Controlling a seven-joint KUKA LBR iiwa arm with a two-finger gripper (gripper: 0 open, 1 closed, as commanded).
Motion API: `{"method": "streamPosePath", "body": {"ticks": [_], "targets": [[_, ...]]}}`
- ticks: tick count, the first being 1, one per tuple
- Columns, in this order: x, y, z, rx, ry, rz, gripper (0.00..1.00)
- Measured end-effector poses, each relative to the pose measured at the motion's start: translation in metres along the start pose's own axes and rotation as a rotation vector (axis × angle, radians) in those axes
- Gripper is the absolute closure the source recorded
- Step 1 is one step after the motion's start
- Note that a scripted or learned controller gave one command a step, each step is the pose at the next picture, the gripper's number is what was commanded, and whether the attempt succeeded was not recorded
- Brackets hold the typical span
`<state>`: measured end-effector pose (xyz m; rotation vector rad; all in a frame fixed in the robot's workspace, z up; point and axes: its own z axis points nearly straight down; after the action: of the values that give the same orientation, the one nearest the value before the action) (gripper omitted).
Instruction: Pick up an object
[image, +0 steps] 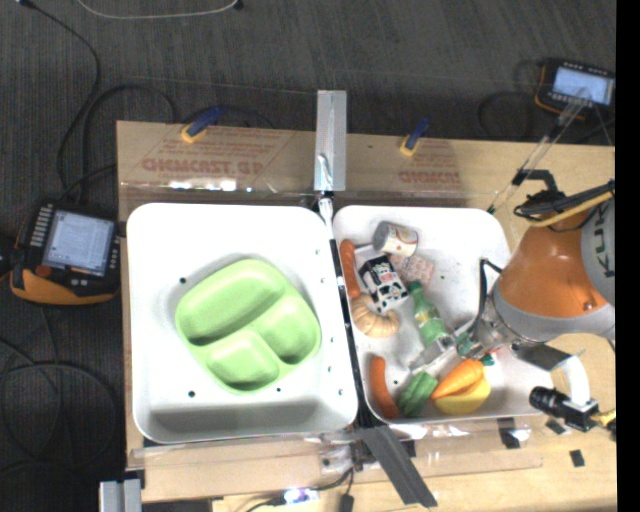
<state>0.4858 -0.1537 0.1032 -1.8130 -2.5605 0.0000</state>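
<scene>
End effector (462, 345) low in right bin (500, 240) near front edge, can't tell its state, toys crowd the middle, green tray (247, 325) alone in left bin (160, 240) w/ room all round

Green sectioned tray (247, 325) in left bin (150, 400); pendant (68, 250) beside bench.

The bench (150, 160) is a flat brown board. Two white bins lie directly on it, side by side and touching along their inner edges. The left bin (150, 300) sits near the board's left edge. The right bin (500, 235) is just beside the left bin. Behind the left bin, two clamps, possibly blue and yellow (201, 122) (414, 138), grip the far edge.
</scene>
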Motion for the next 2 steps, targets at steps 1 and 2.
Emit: {"method": "streamPosePath", "body": {"ticks": [1, 2], "targets": [[0.0119, 0.0484, 0.0139, -0.010, -0.010, -0.141, 0.00], [0.0124, 0.0504, 0.0039, -0.015, -0.010, -0.140, 1.00]]}}
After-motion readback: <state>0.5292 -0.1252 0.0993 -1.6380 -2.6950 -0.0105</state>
